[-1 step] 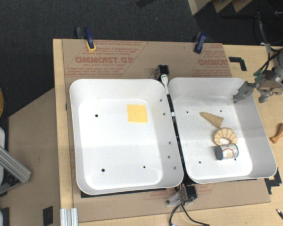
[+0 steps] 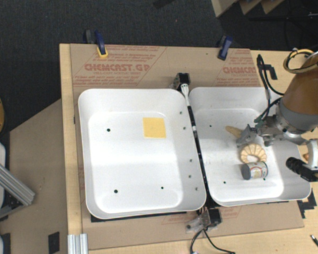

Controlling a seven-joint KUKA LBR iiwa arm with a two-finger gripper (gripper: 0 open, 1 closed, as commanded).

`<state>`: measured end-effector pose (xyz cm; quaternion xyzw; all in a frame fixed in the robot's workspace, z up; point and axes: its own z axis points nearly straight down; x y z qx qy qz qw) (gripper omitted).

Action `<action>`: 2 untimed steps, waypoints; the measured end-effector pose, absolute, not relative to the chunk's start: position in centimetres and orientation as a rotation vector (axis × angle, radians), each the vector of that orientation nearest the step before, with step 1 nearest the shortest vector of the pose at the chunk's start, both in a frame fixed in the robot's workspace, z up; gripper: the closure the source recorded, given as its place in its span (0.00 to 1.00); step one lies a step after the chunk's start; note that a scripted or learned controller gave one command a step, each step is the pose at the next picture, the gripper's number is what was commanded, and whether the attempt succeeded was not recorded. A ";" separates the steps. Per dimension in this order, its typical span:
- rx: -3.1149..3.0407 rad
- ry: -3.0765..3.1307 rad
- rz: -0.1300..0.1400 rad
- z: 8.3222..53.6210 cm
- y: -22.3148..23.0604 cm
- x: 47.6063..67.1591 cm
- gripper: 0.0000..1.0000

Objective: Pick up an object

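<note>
We see the arm (image 2: 302, 97) reach in from the right of the frame, its end effector (image 2: 253, 135) low over the right bin (image 2: 222, 187). We cannot tell how it is set or whether it has hold of anything. Just below it, in the bin's lower right part, lie a tan ridged object (image 2: 253, 153) and, touching it from below, a small grey-and-white cylinder (image 2: 254, 171). A yellow square (image 2: 154, 127) lies flat in the upper middle of the left bin (image 2: 95, 173) on the worktop (image 2: 69, 142).
</note>
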<state>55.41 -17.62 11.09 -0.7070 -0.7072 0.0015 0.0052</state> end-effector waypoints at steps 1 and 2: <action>-2.222 -2.234 -0.008 8.5 -17.1 65.4 0.00; -2.216 -2.218 0.002 8.5 -13.3 60.5 0.00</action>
